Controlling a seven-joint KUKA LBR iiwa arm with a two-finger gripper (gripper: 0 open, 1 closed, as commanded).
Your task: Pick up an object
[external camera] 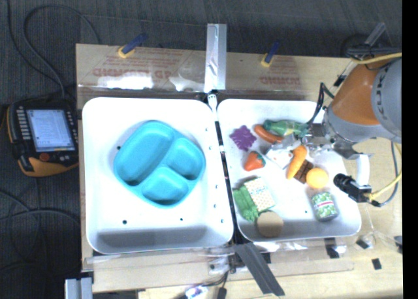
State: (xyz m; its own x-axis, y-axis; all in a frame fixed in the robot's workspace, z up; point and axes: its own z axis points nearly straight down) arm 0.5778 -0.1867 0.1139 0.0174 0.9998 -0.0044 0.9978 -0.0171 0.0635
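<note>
The right white bin [349, 226] holds several toy foods. Purple grapes [243, 138] lie near its left wall. A red-orange pepper [266, 133] and a green vegetable [285, 125] lie at the back. An orange carrot [297, 159] leans beside a round orange fruit [316, 178]. A small tomato-like piece with a green top [255, 159] sits mid-bin. A green-labelled can [324, 205], a checkered box [260, 193] on a green leafy piece, and a tan ball [269, 224] lie toward the front. My gripper [311, 133] is low at the bin's back right, just above the carrot's top end.
A blue divided plate [160, 162] lies in the left white bin [98, 226]. The grey arm with its orange band [356, 98] reaches over the right bin's right rim. A black pendant with a screen [42, 136] lies off the bench to the left.
</note>
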